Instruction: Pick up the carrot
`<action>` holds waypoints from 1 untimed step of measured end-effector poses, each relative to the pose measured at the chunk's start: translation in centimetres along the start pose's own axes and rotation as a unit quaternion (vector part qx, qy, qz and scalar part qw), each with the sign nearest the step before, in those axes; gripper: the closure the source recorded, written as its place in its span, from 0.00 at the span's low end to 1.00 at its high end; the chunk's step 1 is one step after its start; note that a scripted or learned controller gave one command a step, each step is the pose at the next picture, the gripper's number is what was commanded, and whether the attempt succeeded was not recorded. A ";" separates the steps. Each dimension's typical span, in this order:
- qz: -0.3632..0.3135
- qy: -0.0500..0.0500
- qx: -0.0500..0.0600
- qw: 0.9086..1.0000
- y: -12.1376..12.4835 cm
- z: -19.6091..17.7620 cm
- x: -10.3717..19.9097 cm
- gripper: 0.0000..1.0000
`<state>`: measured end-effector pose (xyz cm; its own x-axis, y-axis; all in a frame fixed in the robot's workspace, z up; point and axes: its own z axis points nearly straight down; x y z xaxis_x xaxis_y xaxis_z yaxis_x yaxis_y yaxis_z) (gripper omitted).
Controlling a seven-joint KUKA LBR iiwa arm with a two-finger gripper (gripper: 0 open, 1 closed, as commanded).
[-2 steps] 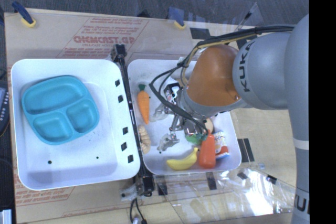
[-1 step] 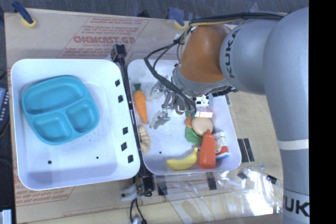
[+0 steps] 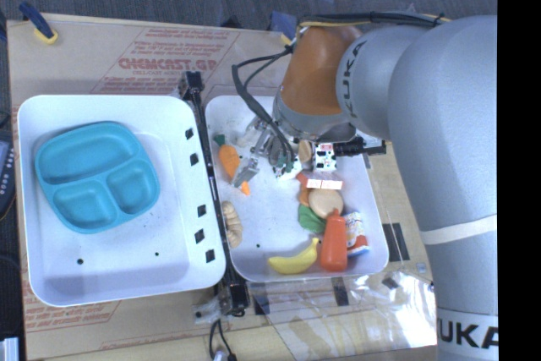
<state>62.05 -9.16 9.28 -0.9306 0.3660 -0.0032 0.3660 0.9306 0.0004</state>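
Right bin (image 3: 254,266): gripper (image 3: 254,167) seemingly beside carrot (image 3: 228,160)

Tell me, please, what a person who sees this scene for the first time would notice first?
First comes the big grey arm with its orange band, reaching in from the right over the right bin. Next, the bright blue divided plate lying alone in the left bin. Then the cluster of toy food in the right bin: the carrot near the gripper, a banana and a red bottle at the front.

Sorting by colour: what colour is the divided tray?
Light blue divided tray, in the camera view.
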 end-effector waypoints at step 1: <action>-0.003 -0.003 0.001 1.000 0.0 -1.3 -0.2 1.00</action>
<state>62.28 -9.20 10.56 -0.9328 0.3603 -0.0100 0.3603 0.9328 -0.0011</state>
